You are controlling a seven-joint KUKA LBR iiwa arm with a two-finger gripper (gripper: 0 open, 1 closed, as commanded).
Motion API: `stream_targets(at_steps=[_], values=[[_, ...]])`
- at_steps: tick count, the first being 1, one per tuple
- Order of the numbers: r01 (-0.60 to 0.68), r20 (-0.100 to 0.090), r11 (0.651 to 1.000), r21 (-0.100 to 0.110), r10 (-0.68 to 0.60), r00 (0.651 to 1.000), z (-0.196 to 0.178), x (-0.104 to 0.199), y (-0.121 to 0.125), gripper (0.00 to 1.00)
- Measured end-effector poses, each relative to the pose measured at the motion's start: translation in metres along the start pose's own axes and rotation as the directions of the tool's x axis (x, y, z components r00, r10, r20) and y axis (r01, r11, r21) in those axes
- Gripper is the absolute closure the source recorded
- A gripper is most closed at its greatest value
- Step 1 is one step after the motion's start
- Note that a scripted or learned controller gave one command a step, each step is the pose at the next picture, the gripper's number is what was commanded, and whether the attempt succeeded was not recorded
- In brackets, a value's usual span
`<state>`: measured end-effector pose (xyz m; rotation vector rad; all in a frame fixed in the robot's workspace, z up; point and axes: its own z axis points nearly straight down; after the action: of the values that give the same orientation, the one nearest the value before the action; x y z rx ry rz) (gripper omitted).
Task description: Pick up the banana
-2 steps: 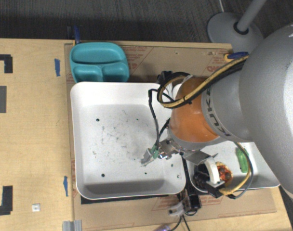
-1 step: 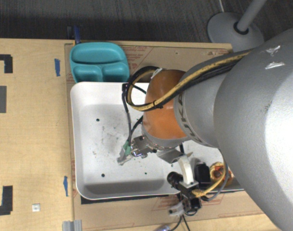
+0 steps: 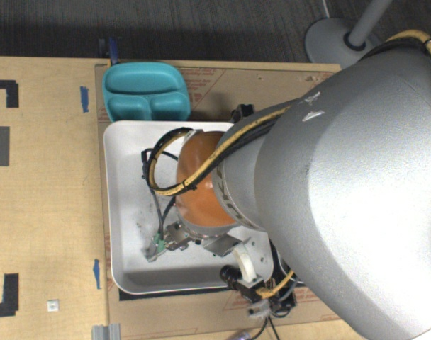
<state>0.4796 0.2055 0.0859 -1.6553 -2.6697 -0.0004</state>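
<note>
Banana: I cannot make it out; my own arm (image 3: pixel 322 190) covers most of the white bin (image 3: pixel 123 211), so if the banana lies there it is hidden under me.
Hand: my hand (image 3: pixel 169 241) is down low inside the bin, near its front-left part; whether it is open, closed or gripping anything I cannot tell, since the wrist and orange band (image 3: pixel 198 183) block the view.
Bin: a shallow white bin, its left wall and front rim bare and visible, the floor near my hand scuffed.
Cables: black and yellow cables (image 3: pixel 162 165) loop off my wrist over the bin.
Surroundings: a teal tray (image 3: pixel 146 91) sits just behind the bin on the tabletop (image 3: pixel 45 190).
Risk: I judge I could close on nothing or on the bin floor, because the target is unseen; pressing lower could scrape the bin or shift it, and the loose cables could snag.
</note>
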Motion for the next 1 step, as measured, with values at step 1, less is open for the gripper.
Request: stream_targets(at_steps=[1], values=[[0.0, -0.003, 1.0, -0.003, 0.0, 1.0, -0.0103, 0.0016, 0.0011, 1.0]])
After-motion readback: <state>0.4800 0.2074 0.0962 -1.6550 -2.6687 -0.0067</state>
